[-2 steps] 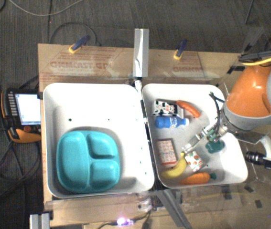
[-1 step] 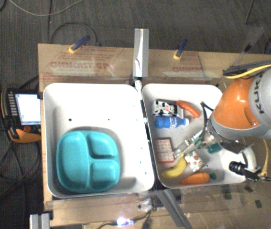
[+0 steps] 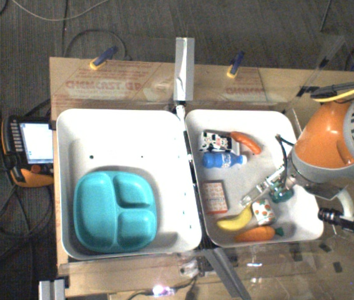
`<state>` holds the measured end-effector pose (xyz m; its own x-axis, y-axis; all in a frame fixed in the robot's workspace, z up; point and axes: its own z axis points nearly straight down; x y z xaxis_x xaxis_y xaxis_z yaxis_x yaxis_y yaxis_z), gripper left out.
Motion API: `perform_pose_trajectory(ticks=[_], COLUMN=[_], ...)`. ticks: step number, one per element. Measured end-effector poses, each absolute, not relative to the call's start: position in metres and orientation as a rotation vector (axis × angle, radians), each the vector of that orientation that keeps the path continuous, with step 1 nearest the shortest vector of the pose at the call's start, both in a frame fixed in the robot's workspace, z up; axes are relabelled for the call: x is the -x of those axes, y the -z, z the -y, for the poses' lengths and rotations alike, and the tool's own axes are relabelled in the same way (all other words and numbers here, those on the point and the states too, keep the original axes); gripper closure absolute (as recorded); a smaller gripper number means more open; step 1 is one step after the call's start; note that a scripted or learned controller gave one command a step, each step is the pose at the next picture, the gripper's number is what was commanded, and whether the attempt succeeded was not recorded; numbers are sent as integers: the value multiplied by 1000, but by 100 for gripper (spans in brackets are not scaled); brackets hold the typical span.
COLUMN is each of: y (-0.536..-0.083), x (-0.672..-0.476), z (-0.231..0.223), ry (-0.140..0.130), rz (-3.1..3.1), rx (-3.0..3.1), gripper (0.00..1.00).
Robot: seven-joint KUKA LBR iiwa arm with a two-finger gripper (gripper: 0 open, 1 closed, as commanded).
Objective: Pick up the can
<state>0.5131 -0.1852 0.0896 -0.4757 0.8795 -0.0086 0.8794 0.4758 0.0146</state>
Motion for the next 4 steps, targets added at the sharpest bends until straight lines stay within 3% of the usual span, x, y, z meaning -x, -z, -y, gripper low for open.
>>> perform_pose_trajectory(ticks=[1, 2, 3, 4], y=[-90, -97, -97, -102], x=[-512, -512, -512, -511], z=[181, 181, 181, 180], ry=[-16, -13, -13, -11], rz=[-2421, -2424, -2424, -2432], rx=[-1976, -1978, -1979, -1981], gripper=[0, 100, 0, 100])
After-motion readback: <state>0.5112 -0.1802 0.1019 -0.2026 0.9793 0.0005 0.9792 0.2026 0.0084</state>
